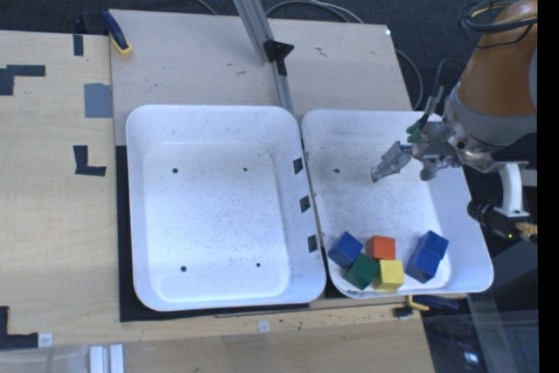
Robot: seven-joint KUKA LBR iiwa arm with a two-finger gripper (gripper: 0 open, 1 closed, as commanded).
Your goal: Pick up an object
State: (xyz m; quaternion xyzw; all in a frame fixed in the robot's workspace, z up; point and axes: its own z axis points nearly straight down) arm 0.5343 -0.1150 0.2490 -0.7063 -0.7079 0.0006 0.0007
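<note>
- Dark carpet-like floor surrounds the bench (218,57), a pale wooden top on which I can read no writing or brand; I see just a few dark tape patches on the lighter board at the left.
- From my seat the left bin (148,188) is the largest open area, a white tray speckled with fine dark marks.
- My arm (498,83) comes in from the right, with its orange band high at the edge of view and its grey wrist hanging over the right bin's far right rim.
- Beside the left bin, touching it along a shared edge, lies the right bin (367,135); its far half is open floor, and all the clutter sits against the near rim.
- A slanted metal rail (249,4) runs from the top of view down to the seam between the two bins.
- My gripper (389,163) points left over the middle of the right bin, well apart from the blocks; I cannot tell how far its fingers are parted, and I see nothing between them.
- A blue block (428,255) leans near the near right corner, tight against the rim.
- A second blue block (346,248), a red block (381,246), a green block (360,272) and a yellow block (390,273) are packed together, touching, just beside the near rim, with little room on that side.
- A yellow and blue clamp (116,32) sits at the bench's far left corner.
</note>
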